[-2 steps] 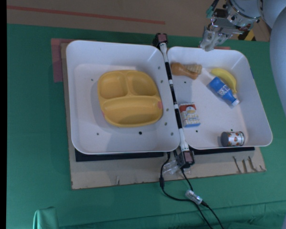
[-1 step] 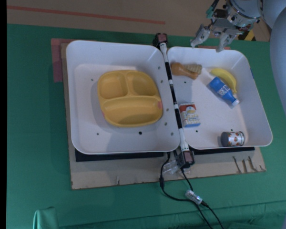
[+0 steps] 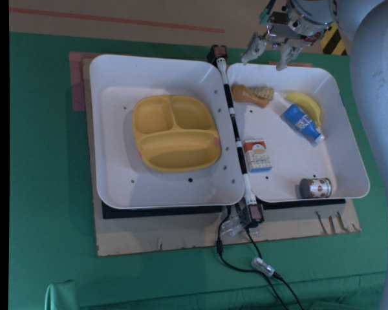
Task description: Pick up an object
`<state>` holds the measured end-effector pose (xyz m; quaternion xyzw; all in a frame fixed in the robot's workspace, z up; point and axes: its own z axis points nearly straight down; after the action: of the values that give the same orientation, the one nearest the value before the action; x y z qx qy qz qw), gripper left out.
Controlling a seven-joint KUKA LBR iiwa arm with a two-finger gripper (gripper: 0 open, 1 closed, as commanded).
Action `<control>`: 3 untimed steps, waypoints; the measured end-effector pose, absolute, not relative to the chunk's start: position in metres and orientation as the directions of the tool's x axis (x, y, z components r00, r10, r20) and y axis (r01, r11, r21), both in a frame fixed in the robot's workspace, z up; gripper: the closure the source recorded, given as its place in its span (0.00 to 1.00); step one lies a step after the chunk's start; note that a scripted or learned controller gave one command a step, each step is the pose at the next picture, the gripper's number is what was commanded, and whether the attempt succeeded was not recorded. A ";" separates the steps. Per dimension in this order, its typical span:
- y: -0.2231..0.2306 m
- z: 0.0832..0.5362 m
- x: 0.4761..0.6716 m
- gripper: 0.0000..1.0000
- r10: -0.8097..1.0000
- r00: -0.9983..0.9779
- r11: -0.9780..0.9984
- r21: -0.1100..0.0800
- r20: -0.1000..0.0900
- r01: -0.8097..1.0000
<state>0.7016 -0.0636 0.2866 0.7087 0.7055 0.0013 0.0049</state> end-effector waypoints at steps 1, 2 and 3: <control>-0.064 0.287 0.702 0.00 1.000 0.005 -0.005 0.009 -0.006 1.000; -0.064 0.287 0.702 0.00 1.000 0.005 -0.005 0.009 -0.006 1.000; -0.064 0.287 0.702 0.00 1.000 0.005 -0.005 0.009 -0.006 1.000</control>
<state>0.7016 -0.0638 0.2866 0.7088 0.7054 0.0012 0.0053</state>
